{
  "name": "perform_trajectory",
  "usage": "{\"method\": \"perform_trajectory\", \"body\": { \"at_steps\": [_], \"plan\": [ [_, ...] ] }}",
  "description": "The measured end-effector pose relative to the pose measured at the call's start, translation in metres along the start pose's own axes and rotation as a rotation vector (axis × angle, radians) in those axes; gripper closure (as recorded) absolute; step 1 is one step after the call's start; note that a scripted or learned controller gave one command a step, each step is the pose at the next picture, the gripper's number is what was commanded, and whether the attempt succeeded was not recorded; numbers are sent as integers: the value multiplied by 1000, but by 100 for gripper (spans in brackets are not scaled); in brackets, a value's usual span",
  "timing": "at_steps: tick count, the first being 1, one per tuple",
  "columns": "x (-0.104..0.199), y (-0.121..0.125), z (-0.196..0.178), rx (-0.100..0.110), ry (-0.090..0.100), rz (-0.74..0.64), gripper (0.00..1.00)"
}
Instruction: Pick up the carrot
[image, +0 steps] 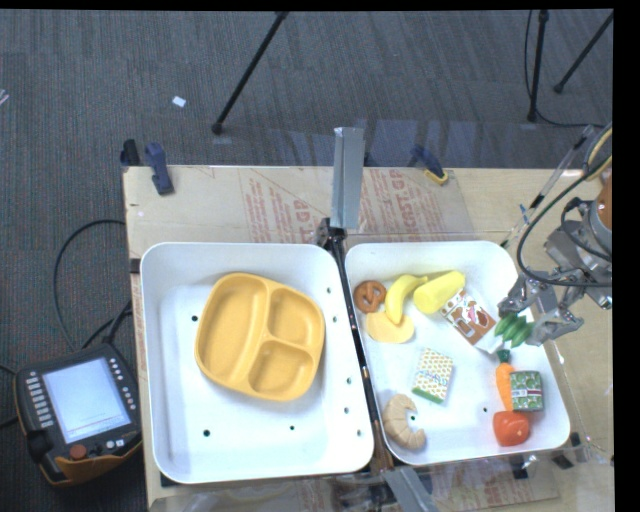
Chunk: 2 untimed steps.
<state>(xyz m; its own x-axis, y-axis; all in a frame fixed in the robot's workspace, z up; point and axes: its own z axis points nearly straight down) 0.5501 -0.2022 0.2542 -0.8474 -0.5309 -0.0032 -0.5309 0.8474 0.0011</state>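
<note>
Gripper (540, 312) of mine hangs over the right edge of the right bin (455, 452), and I cannot tell how it is set from up here. It sits just above the carrot (504, 381), so I think I am lined up to go down for it.

That carrot is small and orange. It lies by the bin's right wall, at about four o'clock in the bin, with its green leafy top (514, 328) pointing up toward twelve o'clock, right under my tool. A green box with a picture (527, 391) touches it on the three o'clock side. A red-orange tomato (511, 428) sits just below, at six o'clock. They are packed tight, so I might bump them.

Going toward nine o'clock, I see a small patterned carton (433, 375) and a croissant (404, 420). Up near twelve o'clock are a snack packet (467, 318), a banana (402, 294) and a pretzel (369, 295).

Over in the left bin (168, 420) rests a yellow divided plate (261, 336), well apart.
</note>
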Motion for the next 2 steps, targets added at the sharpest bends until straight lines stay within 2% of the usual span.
{"method": "perform_trajectory", "body": {
  "at_steps": [1, 2],
  "plan": [
    [0, -13, -178, 6, -5, 243, 100],
    [15, 0, -236, 5, -4, 238, 100]
  ]
}}
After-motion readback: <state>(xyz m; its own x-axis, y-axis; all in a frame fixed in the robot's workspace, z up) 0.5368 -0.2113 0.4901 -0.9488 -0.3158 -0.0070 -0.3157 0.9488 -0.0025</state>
